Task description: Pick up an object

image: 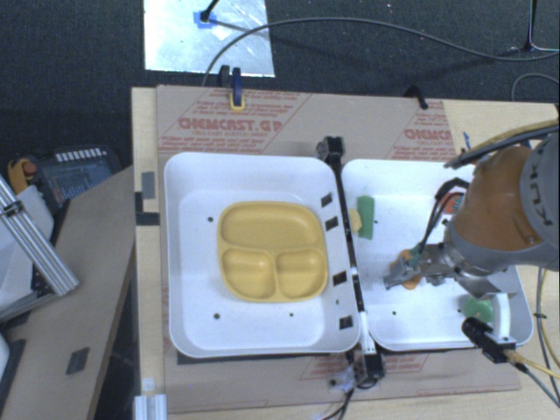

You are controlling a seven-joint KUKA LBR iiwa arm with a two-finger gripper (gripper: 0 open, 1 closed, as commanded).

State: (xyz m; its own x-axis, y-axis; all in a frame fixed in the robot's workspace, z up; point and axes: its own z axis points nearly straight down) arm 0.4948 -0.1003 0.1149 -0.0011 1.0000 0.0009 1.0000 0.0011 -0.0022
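My gripper (404,273) hangs low over the middle of the right bin (411,326), at the end of the grey arm with its orange band (494,201). A small orange-brown object (409,257) lies right at the gripper's tip; whether it is gripped is unclear. A green block (365,217) rests near the right bin's left wall, apart from the gripper. Another green object (479,308) sits at the bin's front right corner, partly under the arm. A small orange piece (450,202) peeks out behind the arm.
The left bin (188,234) holds a yellow divided plate (272,250). A black divider with clips (343,234) runs between the bins. Cables trail across the back of the bench and around the arm on the right.
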